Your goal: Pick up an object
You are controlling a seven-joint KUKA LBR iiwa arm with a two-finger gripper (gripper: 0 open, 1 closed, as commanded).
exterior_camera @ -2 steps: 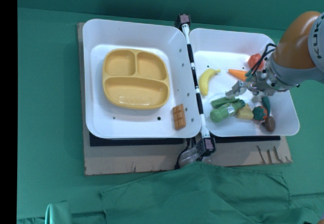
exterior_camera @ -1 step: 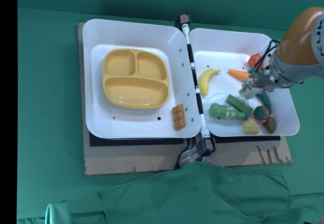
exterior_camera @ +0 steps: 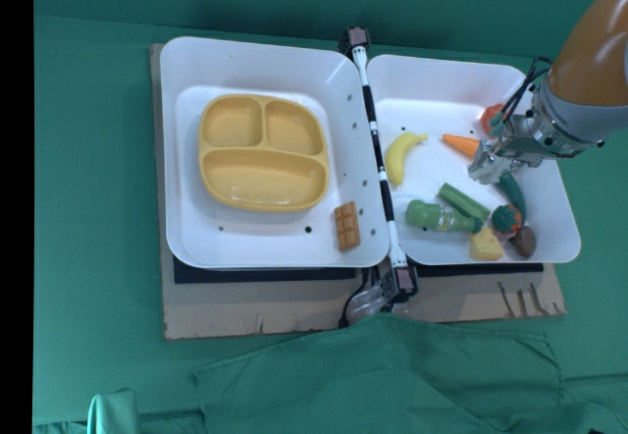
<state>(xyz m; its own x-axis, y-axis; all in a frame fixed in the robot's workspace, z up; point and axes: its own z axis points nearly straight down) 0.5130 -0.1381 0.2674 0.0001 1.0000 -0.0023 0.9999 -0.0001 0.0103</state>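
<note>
Two white bins on the counter point(exterior_camera: 98, 177): left bin point(exterior_camera: 186, 79) and right bin point(exterior_camera: 432, 74), joined along a black-and-white hinge strip.

Left bin: yellow divided plate point(exterior_camera: 263, 151), near centre; brown chocolate block point(exterior_camera: 345, 226), at the lower right corner, well apart from the arm.

Right bin, toy food: banana point(exterior_camera: 402, 155), upper left; carrot point(exterior_camera: 459, 143), just left of the end effector; green bottle point(exterior_camera: 438, 216) and green stick point(exterior_camera: 463, 201), lower middle; yellow wedge point(exterior_camera: 485, 244), red-and-green piece point(exterior_camera: 506, 218) and brown piece point(exterior_camera: 524, 242), lower right corner; dark green pod point(exterior_camera: 512, 190), just below the end effector; red piece point(exterior_camera: 491, 115), partly hidden behind the wrist.

End effector point(exterior_camera: 488, 165): low over the right side of the right bin, the arm entering from the right. Finger spread cannot be told from this slant, and nothing is seen between the tips.

Key relation: the carrot is likely the nearest candidate. It lies just left of and slightly above the tips, long axis roughly left to right, pointed end towards the end effector. The pod is about as close, below the tips, long axis running down and to the right. Either would want only a short shift; the banana and the bottle lie further left.
</note>
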